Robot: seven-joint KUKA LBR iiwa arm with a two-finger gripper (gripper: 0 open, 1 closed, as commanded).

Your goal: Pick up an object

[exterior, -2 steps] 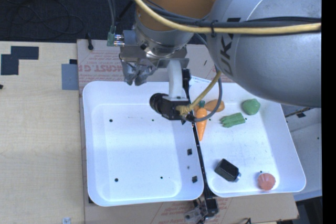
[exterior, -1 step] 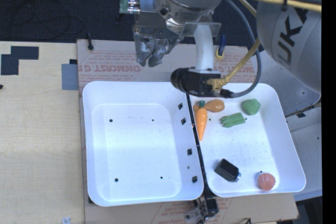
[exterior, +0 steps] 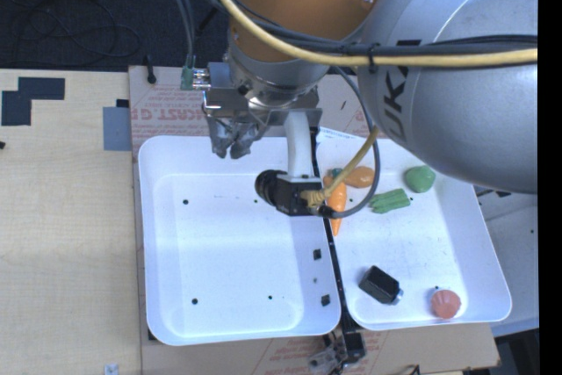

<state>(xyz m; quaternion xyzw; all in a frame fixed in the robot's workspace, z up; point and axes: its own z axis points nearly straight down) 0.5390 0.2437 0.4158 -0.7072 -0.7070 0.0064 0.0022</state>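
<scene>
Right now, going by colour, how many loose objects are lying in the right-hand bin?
Green: 2, a rounded green piece and a long green piece
Orange: 1, an orange piece partly behind the cable
Black: 1, a black block
Reddish-pink: 1, a round reddish-pink piece
Total: 5

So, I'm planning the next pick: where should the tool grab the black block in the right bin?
Across the short sides of the black block, coming straight down. It lies flat and at a slant, with bare floor all round, so both sides are free.
</scene>
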